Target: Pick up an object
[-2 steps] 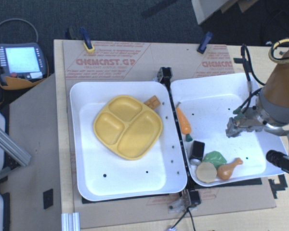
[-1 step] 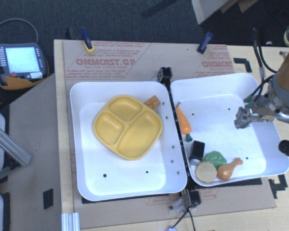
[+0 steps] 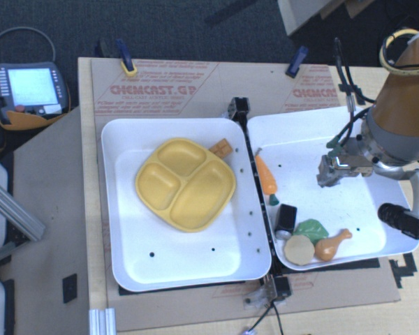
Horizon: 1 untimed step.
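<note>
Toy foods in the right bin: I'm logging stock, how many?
4: carrot by the left wall; green leaf, round biscuit and drumstick clustered at the front. More may hide beneath.

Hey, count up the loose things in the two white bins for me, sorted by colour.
Yellow: 1, divided plate
Orange: 1, carrot
Brown: 2, wooden block, drumstick
Green: 1, leafy piece
Black: 1, small block
Tan: 1, round piece
Total: 7
</note>
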Available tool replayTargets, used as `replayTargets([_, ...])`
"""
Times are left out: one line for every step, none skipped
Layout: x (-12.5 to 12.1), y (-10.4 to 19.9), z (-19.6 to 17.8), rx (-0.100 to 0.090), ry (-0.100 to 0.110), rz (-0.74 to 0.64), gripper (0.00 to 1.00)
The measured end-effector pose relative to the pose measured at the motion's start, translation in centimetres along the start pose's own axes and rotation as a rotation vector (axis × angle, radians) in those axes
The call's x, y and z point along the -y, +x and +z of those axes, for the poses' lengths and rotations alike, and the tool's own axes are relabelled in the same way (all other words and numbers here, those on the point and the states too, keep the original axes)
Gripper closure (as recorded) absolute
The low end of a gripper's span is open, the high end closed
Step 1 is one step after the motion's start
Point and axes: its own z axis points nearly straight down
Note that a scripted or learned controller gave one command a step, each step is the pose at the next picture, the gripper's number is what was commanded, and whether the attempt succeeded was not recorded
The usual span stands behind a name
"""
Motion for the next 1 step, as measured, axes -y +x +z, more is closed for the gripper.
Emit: replayTargets([-0.99, 5.43, 1.66, -0.002, 0.006, 0.0, 1.0])
